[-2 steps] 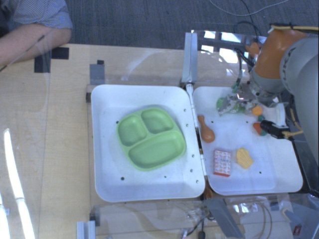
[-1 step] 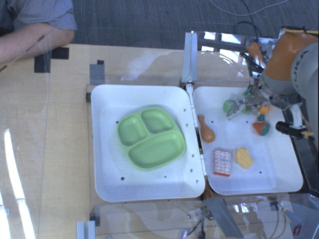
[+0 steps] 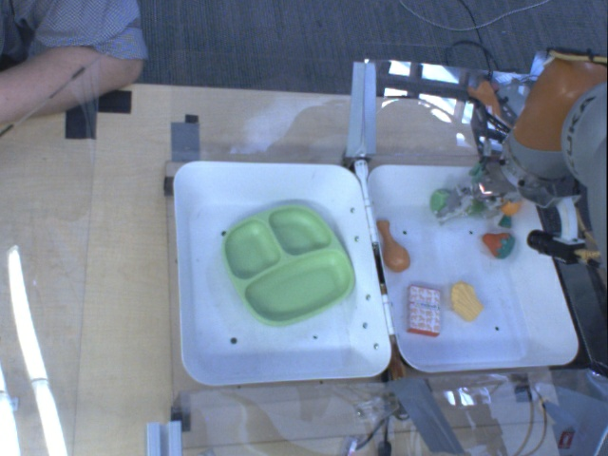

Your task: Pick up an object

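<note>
My gripper (image 3: 464, 201) reaches into the right bin (image 3: 532, 345) at its far side, low over the floor. Its tip sits right beside a small green object (image 3: 442, 199), and I cannot tell whether they touch. A red and green strawberry-like toy (image 3: 498, 244) lies just right of the gripper, with a small orange piece (image 3: 510, 209) above it. An orange drumstick shape (image 3: 391, 247) lies near the bin's left wall. Toward the front lie a pink and red checked block (image 3: 424, 310) and a yellow piece (image 3: 465, 301).
The left bin (image 3: 204, 350) holds a green divided plate (image 3: 288, 262). The arm (image 3: 560, 103) with its orange band hangs over the right bin's far right corner. A person's arm (image 3: 57, 69) rests at the bench's far left. Cables run behind the bins.
</note>
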`<state>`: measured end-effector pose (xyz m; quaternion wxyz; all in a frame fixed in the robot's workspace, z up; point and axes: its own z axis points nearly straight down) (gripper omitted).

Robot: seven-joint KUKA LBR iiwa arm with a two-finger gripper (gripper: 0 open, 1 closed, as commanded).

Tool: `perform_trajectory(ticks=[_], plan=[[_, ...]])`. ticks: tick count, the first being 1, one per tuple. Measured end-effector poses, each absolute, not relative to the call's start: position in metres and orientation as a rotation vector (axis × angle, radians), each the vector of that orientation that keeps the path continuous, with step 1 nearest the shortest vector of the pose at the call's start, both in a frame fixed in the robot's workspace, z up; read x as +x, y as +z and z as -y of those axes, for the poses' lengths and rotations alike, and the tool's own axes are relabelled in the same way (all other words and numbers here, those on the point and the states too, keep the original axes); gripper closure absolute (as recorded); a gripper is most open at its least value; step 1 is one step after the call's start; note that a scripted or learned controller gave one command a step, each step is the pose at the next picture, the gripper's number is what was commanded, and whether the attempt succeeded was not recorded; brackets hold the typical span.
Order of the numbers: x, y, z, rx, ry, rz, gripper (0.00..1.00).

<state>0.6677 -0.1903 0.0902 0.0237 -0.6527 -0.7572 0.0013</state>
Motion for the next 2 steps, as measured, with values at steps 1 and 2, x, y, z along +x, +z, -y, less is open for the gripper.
perform_trajectory(ticks=[1, 2], plan=[[0.6687, 0.0914, 0.1935, -1.906, 0.001, 2.450, 0.00], [0.6689, 0.0914, 0.1934, -1.915, 0.000, 2.444, 0.00]])
